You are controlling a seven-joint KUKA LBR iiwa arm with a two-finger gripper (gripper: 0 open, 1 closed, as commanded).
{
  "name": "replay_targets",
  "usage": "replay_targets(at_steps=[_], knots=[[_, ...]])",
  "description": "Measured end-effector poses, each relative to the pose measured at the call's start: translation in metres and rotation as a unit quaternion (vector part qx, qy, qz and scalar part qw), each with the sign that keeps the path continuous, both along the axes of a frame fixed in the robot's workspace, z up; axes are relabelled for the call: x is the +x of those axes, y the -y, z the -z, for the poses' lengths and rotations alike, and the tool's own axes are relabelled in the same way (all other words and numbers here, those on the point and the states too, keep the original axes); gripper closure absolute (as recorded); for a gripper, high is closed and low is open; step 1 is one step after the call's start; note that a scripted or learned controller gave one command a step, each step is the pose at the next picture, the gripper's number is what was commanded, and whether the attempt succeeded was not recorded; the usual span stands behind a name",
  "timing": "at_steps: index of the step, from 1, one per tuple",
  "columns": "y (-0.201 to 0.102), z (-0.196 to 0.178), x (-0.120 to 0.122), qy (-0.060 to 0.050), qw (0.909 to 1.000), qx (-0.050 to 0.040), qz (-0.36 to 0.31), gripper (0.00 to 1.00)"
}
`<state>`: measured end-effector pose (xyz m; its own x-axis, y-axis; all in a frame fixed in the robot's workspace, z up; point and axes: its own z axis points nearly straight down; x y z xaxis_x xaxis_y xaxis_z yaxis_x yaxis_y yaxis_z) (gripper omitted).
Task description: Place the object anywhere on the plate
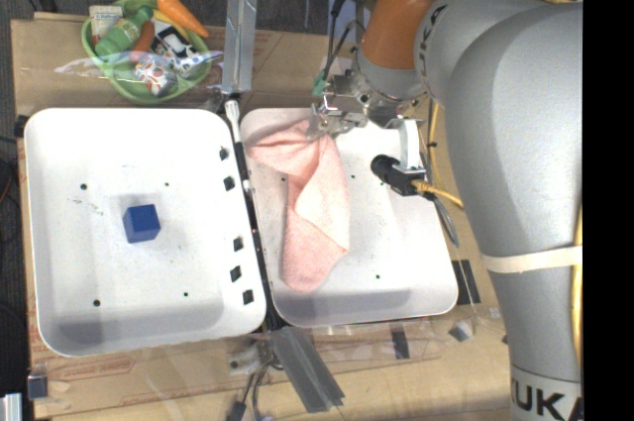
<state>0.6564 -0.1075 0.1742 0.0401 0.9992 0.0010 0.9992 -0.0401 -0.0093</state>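
Camera view: my end effector (330, 112) pinches a soft, limp pink cloth (315, 211) by its top corner; the rest hangs below, draping loosely.

a pink cloth (315, 211) lies in the right bin (421, 285), draped from the bin's upper left corner down toward its middle. its upper end is bunched and lifted, pinched at the end effector (327, 115); the rest hangs and trails in soft folds, the lower end resting on the bin floor. a small blue cube (142, 222) sits flat in the left bin (59, 310).
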Motion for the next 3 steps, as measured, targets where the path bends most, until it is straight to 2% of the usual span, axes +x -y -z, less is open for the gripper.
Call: replay_targets(at_steps=[1, 2, 3], knots=[[-0.001, -0.047, 0.0, 0.0, 1.0, -0.0001, -0.005, 1.0], [-0.057, -0.052, -0.001, 0.0, 0.9786, 0.0012, -0.206, 1.0], [-0.108, -0.04, -0.007, 0.0, 0.917, 0.0024, -0.399, 1.0]])
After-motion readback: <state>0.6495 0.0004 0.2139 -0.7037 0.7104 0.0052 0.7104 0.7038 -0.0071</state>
